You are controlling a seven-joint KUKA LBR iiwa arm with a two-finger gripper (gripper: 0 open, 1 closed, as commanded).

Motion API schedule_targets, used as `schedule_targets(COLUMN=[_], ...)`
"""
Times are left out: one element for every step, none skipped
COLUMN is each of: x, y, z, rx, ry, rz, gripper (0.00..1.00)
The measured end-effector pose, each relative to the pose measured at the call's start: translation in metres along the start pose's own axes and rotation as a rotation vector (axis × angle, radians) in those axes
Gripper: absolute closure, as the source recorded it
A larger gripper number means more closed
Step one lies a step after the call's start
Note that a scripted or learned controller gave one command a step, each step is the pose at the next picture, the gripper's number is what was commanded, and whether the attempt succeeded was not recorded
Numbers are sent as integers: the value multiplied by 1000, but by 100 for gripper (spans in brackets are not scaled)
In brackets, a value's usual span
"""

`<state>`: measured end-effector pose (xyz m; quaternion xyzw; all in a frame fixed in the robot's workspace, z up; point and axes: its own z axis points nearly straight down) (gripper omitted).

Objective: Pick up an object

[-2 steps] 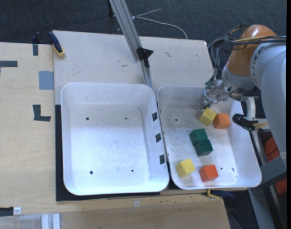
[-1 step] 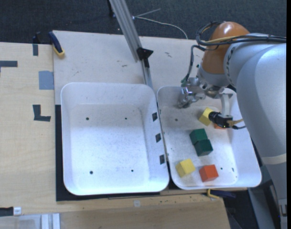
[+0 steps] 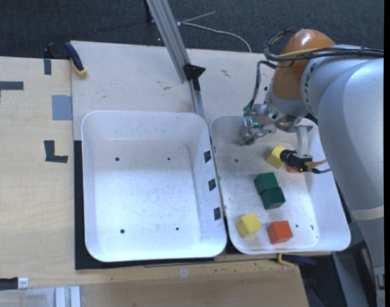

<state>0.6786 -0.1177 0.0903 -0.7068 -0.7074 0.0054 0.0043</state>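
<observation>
My gripper (image 3: 248, 135) hangs low over the far left part of the right bin (image 3: 329, 235), and I see nothing held in it. Several blocks lie in that bin. A dark green block (image 3: 269, 190) sits in the middle, made of two cubes pressed together. Near the front edge, a yellow cube (image 3: 249, 224) lies beside an orange-red cube (image 3: 279, 231). Another yellow block (image 3: 275, 155) rests just right of the gripper, a little apart from it.
The left bin (image 3: 92, 171) stands beside the right one, and their rims meet along the middle. A slanted metal rail (image 3: 172, 34) runs down to the bins' far junction. The grey arm (image 3: 348, 114) covers the right bin's right side.
</observation>
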Motion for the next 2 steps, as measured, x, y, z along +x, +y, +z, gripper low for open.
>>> schedule_targets(x=[-20,23], y=[-58,-126], z=[0,1], rx=[-9,-7], ry=[4,4], rz=[1,-1], gripper=[0,0])
